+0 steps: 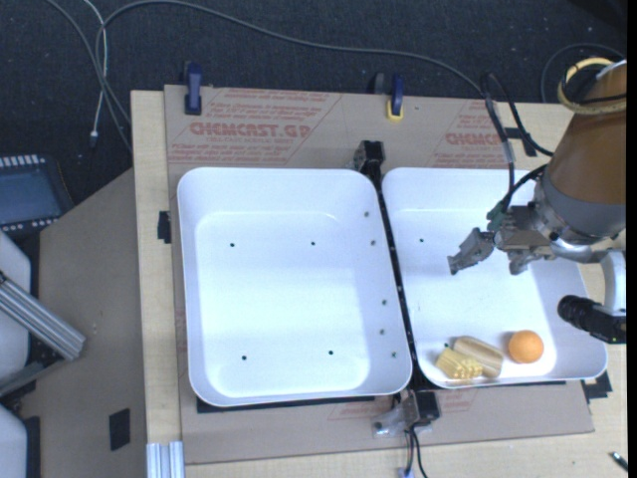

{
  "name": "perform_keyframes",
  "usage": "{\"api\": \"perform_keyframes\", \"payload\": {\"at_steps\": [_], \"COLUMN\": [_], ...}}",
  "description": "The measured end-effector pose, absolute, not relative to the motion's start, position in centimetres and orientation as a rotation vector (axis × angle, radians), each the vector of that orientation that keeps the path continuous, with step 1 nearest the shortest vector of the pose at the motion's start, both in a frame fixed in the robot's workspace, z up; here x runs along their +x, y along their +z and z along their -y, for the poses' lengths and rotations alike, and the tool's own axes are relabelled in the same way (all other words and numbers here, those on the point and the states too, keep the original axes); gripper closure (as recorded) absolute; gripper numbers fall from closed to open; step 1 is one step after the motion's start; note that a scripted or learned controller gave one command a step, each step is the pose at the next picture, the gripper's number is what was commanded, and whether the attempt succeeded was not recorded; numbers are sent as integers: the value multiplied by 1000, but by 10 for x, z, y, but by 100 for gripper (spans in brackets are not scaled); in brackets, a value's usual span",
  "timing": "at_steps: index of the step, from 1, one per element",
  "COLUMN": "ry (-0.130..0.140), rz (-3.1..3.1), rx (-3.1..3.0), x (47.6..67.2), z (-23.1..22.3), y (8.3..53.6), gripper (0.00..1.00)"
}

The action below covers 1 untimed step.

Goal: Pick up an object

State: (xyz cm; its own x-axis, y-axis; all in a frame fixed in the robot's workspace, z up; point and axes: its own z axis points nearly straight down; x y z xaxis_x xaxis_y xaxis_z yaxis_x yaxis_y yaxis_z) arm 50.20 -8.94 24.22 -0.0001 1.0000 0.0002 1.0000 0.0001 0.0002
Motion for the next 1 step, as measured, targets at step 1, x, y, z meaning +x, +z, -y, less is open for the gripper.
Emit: {"api": "perform_keyframes", "payload": {"at_steps": [1], "ry": [2], "rz": [-2221], "rx": [2221], "x": [502], "z": [89], "y": [253], "gripper": [100]}}
